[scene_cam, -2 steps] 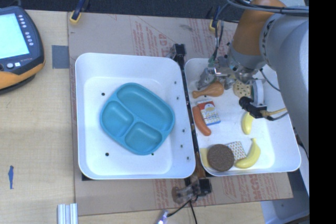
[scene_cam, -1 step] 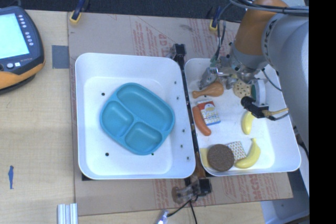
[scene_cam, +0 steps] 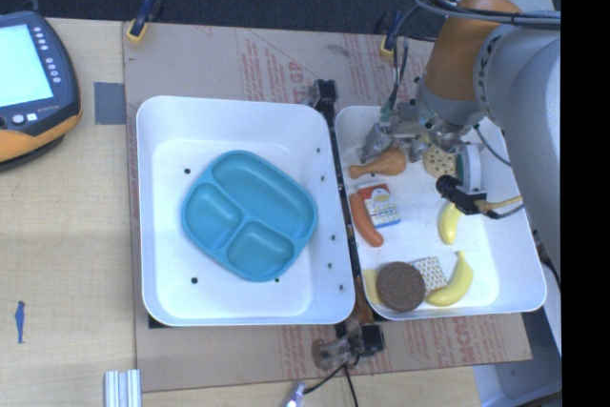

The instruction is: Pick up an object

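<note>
End effector (scene_cam: 381, 140) just above drumstick (scene_cam: 377, 167) in right bin (scene_cam: 510, 300)

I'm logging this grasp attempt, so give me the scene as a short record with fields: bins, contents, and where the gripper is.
left bin: holds a blue divided plate
right bin: toy food
right bin items: chicken drumstick, hot dog, small carton, round cracker, lemon, banana, brown cookie, waffle piece
gripper: low over the right bin's far end, beside the drumstick
object held: cannot tell
bench, far left: tablet pendant
</note>
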Motion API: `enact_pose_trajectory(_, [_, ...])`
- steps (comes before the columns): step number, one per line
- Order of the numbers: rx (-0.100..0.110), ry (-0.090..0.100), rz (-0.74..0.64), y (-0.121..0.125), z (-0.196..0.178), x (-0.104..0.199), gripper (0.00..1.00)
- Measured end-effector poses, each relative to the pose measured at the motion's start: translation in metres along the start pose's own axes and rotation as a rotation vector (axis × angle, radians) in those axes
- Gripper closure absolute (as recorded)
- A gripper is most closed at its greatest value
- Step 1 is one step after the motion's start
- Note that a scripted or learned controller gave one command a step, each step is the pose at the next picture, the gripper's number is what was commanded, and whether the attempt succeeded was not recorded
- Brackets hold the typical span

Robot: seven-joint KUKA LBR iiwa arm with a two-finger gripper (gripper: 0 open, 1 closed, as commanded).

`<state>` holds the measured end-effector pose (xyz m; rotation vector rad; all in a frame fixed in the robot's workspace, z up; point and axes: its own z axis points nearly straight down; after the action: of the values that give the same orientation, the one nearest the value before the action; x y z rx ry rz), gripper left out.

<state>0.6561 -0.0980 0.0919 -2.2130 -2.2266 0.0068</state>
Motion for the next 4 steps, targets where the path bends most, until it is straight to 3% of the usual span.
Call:
enact_pose_trajectory(3, [0.000, 0.000, 0.002, 0.000, 0.000, -0.003, 0.00])
enact_pose_trajectory(4, [0.002, 0.000, 0.000, 0.000, -0.010, -0.003, 1.00])
